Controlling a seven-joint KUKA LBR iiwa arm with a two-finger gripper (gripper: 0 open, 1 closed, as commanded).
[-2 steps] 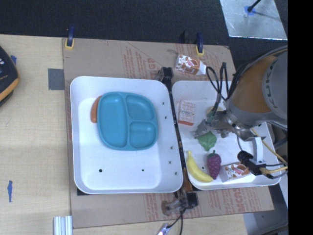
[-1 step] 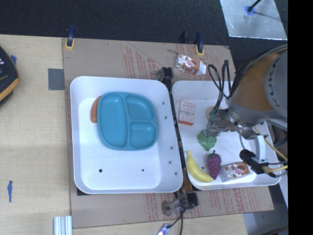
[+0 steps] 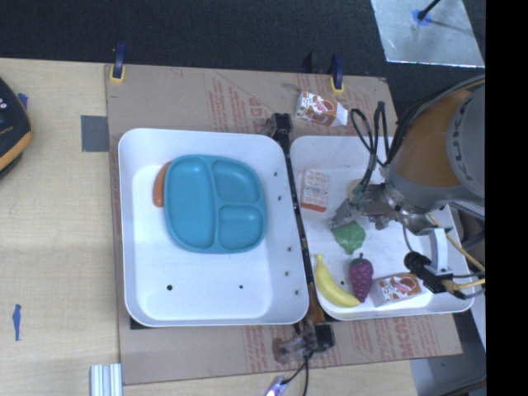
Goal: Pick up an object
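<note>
While the arm is hanging over the right bin [image 3: 462, 308], the nearest things to me are lying along its front edge: a yellow banana [image 3: 332, 285], a bunch of purple grapes [image 3: 360, 277] just beside it, and a small snack packet [image 3: 398, 288] next to the grapes. These three are sitting very close together, so grabbing one cleanly is going to be tricky.

A little further back, a green toy [image 3: 350, 236] is sitting by itself, and the end effector [image 3: 356, 213] is hovering right above it, maybe touching its top. I cannot tell if the fingers are wide or narrow, because the wrist is blocking them. Nothing looks held yet.

I am thinking the green toy is the best pick. It has room around it. The arm should be going straight down so the fingers are ending up on both sides of the toy, not on top, then squeezing, then lifting slowly.

Behind that, a flat white card [image 3: 314, 188] is lying near the bin wall. It looks hard to pinch.

Over in the left bin [image 3: 206, 304], a blue plate [image 3: 216, 204] is covering something orange [image 3: 157, 186]. Farthest away, another packet [image 3: 320, 110] is resting on the desk [image 3: 49, 246].
</note>
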